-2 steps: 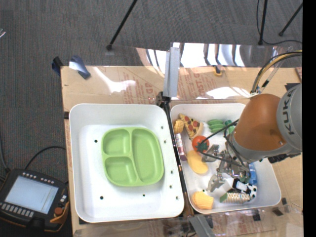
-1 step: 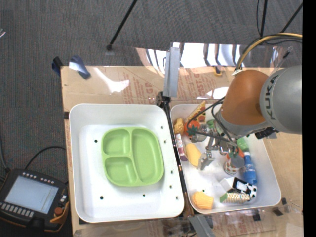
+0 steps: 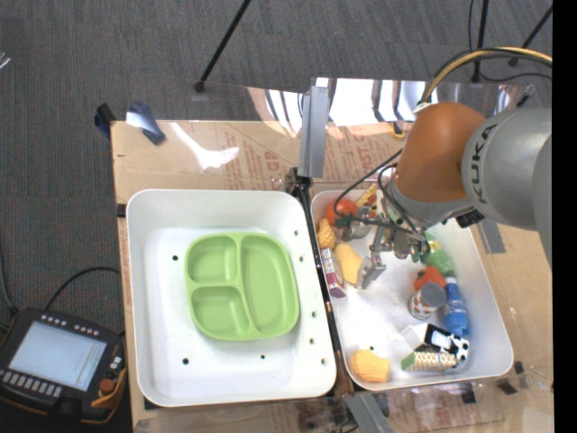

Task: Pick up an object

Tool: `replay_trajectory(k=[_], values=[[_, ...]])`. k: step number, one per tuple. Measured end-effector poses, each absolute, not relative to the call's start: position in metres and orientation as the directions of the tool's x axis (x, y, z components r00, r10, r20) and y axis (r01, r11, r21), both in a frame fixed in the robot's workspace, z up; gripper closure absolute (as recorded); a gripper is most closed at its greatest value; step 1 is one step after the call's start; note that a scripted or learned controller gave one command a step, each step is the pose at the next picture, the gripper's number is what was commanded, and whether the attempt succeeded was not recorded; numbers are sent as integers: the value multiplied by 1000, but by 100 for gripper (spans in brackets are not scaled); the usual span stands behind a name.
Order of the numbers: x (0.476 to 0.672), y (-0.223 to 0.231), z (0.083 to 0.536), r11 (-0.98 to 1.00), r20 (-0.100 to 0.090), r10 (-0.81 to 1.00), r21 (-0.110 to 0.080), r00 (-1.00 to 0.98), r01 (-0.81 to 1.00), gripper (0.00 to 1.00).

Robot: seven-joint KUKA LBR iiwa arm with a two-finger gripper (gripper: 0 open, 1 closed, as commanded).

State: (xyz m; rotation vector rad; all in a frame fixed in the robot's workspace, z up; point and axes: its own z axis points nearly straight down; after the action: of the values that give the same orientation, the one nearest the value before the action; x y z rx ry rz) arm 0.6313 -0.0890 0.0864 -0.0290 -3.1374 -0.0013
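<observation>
Overhead, the grey arm's two-finger gripper (image 3: 374,264) hangs low inside the right-hand shallow white bin (image 3: 491,282).

Its fingers stand slightly parted with nothing between them, just beside a pale yellow oblong toy (image 3: 347,262) near that bin's left wall. Further right of the gripper lie a blue plastic bottle (image 3: 455,314) and a green piece (image 3: 439,262); an orange ridged shell-shaped toy (image 3: 370,365) sits at the bin's near edge. Left of that bin, a second white bin (image 3: 149,287) holds a lime-green three-compartment plastic tray (image 3: 242,284).
</observation>
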Motion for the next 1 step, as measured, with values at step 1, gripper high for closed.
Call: replay_trajectory(k=[1], values=[[559, -178, 88, 1000, 0, -9, -1, -1000, -9, 0]])
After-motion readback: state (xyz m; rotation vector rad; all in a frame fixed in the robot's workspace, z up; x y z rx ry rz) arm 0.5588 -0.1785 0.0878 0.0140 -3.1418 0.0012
